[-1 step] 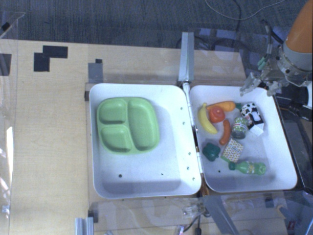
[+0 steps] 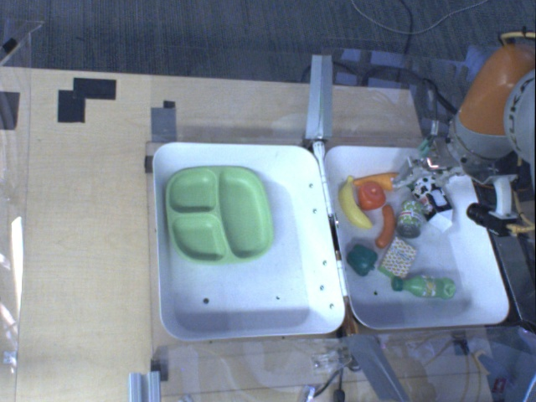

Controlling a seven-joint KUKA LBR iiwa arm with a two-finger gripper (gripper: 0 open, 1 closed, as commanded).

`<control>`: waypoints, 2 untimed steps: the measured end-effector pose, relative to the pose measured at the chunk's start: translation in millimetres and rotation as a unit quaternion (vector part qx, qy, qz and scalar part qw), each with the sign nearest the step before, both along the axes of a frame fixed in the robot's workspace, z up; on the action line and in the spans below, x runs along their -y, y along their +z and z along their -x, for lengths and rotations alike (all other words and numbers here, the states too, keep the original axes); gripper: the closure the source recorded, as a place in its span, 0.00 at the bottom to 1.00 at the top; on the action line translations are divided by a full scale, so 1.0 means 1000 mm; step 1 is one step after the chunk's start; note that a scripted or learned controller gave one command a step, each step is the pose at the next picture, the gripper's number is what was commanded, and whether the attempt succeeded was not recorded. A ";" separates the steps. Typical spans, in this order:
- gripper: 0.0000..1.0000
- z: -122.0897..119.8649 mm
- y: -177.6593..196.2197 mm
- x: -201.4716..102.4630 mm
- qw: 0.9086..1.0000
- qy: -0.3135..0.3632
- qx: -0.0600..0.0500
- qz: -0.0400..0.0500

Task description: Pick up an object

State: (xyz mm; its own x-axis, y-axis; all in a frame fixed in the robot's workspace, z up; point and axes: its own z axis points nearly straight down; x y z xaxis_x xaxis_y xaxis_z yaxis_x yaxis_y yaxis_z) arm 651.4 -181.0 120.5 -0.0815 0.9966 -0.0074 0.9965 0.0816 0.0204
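The right bin holds several small objects: a yellow banana, a red tomato, an orange carrot, a red sausage, a small can, a dark green pepper, a patterned packet and a green bottle lying on its side. My gripper hangs low at the bin's upper right, just right of the can and the carrot's tip. Its black and white parts blur together there. I see nothing clearly held in it.
A green divided plate lies in the left bin. A metal divider stands between the bins at the back. The arm's orange band looms over the right bin's far corner. Cables trail on the floor behind.
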 end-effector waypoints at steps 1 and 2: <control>0.00 0.022 -0.013 0.026 0.999 0.037 0.014 0.006; 1.00 0.029 -0.014 0.025 0.999 0.037 0.002 0.003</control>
State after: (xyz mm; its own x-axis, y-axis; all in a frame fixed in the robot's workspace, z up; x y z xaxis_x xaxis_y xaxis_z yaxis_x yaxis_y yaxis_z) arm 622.3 -205.7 106.5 -0.1549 0.9878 -0.0133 0.9876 0.1551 0.0241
